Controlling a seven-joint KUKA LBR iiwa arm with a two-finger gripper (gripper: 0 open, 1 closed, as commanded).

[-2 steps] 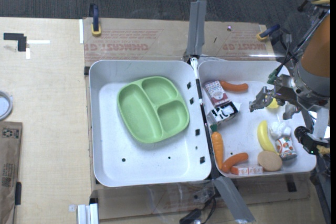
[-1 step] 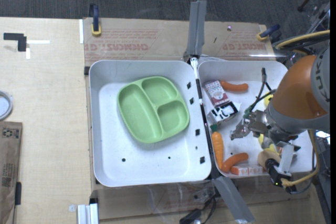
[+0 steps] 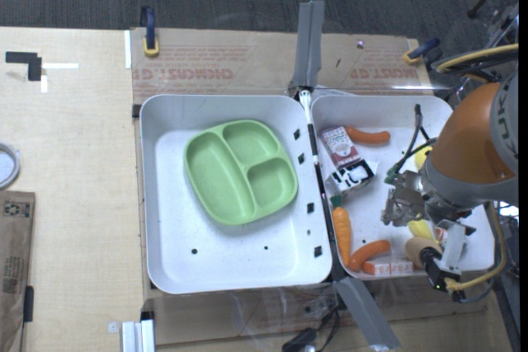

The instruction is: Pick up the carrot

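Carrot (image 3: 341, 231) lies lengthwise in right bin (image 3: 375, 105), against its left wall, near front corner. Orange sausage-shaped piece (image 3: 370, 253) touches carrot's lower end; another (image 3: 368, 136) rests near bin's back. Small red-white carton (image 3: 337, 144) and black-white box (image 3: 352, 176) sit above carrot. Jaws (image 3: 402, 206) hover mid-bin, right of carrot, apart from it; cannot tell whether spread or pressed together. Green divided plate (image 3: 240, 171) in left bin (image 3: 157, 202).

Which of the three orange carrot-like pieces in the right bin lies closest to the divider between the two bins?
The upright carrot along the right bin's left wall; the other two lie crosswise, farther in.
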